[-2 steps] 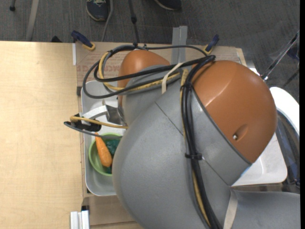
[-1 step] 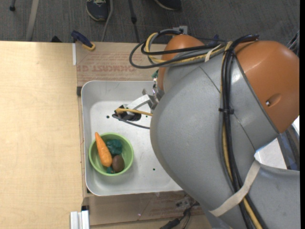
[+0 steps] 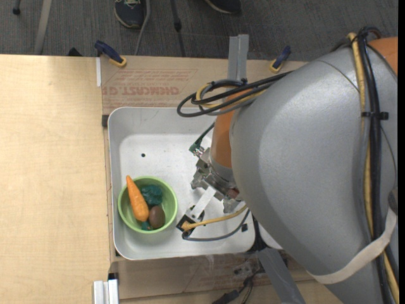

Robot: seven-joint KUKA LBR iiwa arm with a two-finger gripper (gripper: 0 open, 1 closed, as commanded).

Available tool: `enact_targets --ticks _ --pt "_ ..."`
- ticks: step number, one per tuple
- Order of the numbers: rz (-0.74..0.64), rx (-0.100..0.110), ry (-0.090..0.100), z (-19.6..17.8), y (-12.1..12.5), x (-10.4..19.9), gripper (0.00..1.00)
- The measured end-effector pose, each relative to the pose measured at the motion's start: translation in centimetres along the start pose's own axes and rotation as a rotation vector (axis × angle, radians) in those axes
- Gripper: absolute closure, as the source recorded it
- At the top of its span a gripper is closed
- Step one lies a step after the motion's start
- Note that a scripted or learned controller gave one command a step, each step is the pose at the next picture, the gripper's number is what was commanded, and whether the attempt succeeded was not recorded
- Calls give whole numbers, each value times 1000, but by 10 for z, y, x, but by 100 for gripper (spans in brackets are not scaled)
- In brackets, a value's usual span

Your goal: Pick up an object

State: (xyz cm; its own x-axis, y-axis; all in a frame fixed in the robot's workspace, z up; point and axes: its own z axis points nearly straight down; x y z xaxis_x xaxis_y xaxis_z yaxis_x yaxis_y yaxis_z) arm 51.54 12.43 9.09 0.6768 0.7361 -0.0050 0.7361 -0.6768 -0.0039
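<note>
Nothing looks lifted yet: the carrot [image 3: 136,198], a teal lump [image 3: 154,193] and a brown piece [image 3: 156,216] lie in the green bowl [image 3: 125,219] at the white bin's [image 3: 158,145] near-left corner, while the gripper [image 3: 207,183] hangs low just right of the bowl, spread or closed impossible to tell.

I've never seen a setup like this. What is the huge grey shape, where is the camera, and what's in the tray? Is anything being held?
The grey shape is a robot arm, seen by one camera fixed above the bench and looking down. The arm reaches in from the right. Its gripper hangs over a shallow white bin. At the bin's lower left stands a green bowl with an orange carrot, a teal lump and a small brown piece. Whether the gripper holds anything cannot be told.
</note>
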Motion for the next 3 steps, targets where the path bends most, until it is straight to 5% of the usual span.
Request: enact_targets --ticks 1,2,3 --pt "472 -3 2 -1 -27 65 0" --pt "-203 -3 -1 -29 29 62 0" --pt "-35 -1 -2 1 -60 55 0"
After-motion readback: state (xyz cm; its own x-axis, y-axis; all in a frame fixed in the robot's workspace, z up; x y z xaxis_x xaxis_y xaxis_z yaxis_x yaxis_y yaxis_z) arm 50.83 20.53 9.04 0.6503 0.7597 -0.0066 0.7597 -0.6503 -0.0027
